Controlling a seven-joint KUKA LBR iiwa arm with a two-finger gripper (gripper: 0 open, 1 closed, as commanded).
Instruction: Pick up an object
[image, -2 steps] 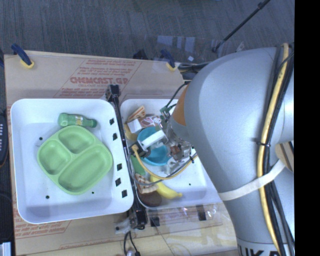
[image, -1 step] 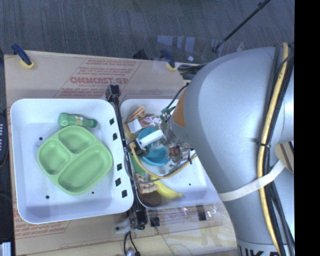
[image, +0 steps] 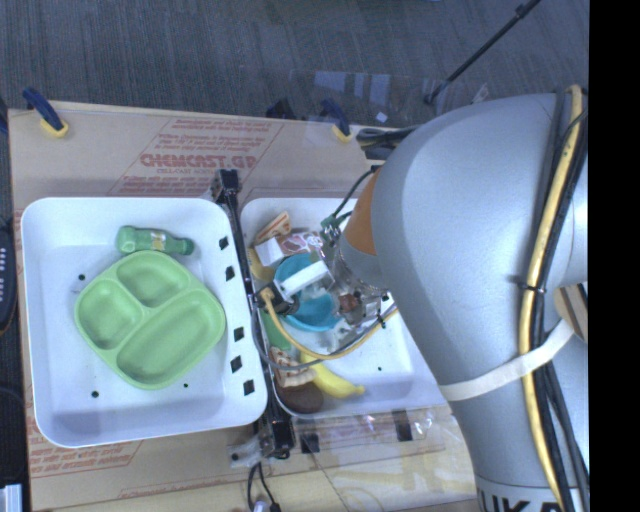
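Observation:
The right bin (image: 395, 372) holds a pile of small items: a blue bowl (image: 308, 305), a yellow banana (image: 333, 381), a brown round item (image: 298, 398) and some packets (image: 275, 237) at the back. My gripper (image: 335, 290) is down in this bin over the blue bowl, with the big grey arm (image: 480, 260) covering much of the bin's right side. The view does not let me make out whether anything is held. In the left bin lies a green divided plate (image: 150, 318) with a green bottle (image: 152, 241) lying just behind it.
A black divider with clips (image: 238, 290) runs between the two bins. The bins sit on a cardboard sheet (image: 180, 155) held by blue and yellow clamps (image: 45, 112). The left bin (image: 50, 400) has bare floor around the plate.

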